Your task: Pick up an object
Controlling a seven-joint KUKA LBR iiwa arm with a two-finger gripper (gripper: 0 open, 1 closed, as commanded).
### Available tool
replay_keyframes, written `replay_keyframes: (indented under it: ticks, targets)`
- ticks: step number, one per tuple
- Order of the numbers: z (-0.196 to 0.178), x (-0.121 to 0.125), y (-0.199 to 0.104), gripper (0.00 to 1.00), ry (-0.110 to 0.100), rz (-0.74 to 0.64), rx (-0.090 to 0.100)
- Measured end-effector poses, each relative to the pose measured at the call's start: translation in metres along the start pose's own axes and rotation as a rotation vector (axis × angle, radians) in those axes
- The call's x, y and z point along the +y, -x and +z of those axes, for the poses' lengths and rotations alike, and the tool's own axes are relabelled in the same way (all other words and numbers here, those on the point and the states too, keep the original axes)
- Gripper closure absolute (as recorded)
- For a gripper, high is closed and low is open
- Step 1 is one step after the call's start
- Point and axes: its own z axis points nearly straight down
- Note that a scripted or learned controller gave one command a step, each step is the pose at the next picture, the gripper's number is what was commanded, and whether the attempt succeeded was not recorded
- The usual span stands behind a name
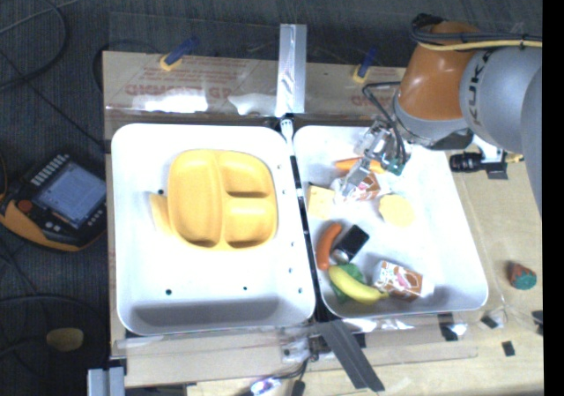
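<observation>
Camera view: grey arm (493, 94) reaches into the right white bin (458, 235); the left bin (132, 235) holds a glossy yellow divided tray (220, 198). Gripper (374, 160), grip unclear, hangs over a crinkly wrapper (357, 184) near a curved banana (354, 285). Best lowered straight down

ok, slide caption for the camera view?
KUKA arm's pincer low over the cluttered right bin; yellow divided tray sits in the left bin.

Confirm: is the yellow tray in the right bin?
No, the yellow tray lies in the left bin; the right bin holds the banana and other small items.
</observation>
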Motion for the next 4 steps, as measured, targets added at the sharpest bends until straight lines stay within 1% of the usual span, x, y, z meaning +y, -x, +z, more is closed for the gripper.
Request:
replay_keyframes:
  ticks: [1,2,3,4]
  targets:
    - [0.003,0.006,0.002,0.0,-0.01,0.483,0.021]
    - [-0.014,0.014,0.005,1.0,0.006,0.479,0.014]
    - [-0.058,-0.018,0.007,1.0,-0.041,0.772,0.047]
    - [-0.035,0.009,0.015,1.0,-0.047,0.971,0.045]
